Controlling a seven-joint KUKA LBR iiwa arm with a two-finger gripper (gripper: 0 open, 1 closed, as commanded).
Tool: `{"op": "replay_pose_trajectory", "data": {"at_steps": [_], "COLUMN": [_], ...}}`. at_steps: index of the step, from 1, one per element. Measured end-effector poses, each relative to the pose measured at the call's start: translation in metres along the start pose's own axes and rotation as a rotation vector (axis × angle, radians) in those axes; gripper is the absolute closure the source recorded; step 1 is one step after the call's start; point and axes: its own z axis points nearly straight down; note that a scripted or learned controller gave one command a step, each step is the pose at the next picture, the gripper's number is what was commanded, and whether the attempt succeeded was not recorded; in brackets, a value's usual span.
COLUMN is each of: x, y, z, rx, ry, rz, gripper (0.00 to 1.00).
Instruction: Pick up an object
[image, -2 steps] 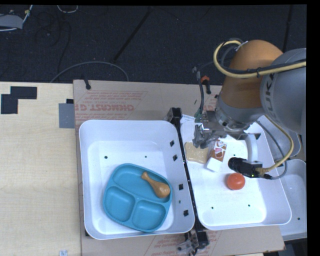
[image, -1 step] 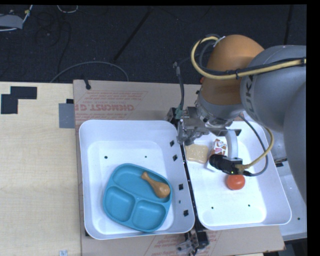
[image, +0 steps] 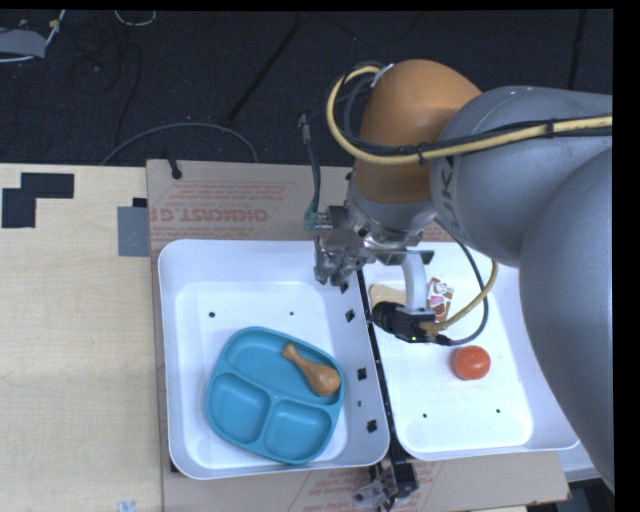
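Nothing grasped yet: gripper (image: 335, 262) near centre frame, jaw state impossible to tell; red ball (image: 472, 362) and drumstick (image: 312, 370) unlifted.

Most of the floor of the left bin (image: 200, 300) is being taken up by a blue plate (image: 250, 410), with a drumstick (image: 312, 370) lying on it; a bare strip is being left along the far wall. In the right bin (image: 470, 420), the near half is being left open beside a red ball (image: 471, 362), while the far half is being overhung by the arm (image: 540, 200).
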Motion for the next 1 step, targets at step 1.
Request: {"op": "replay_pose_trajectory", "data": {"at_steps": [1], "x": [-0.0024], "y": [-0.0006], "z": [0.0001], "rx": [0.002], "ry": [-0.002], "rz": [0.003], "gripper": [0.00]}}
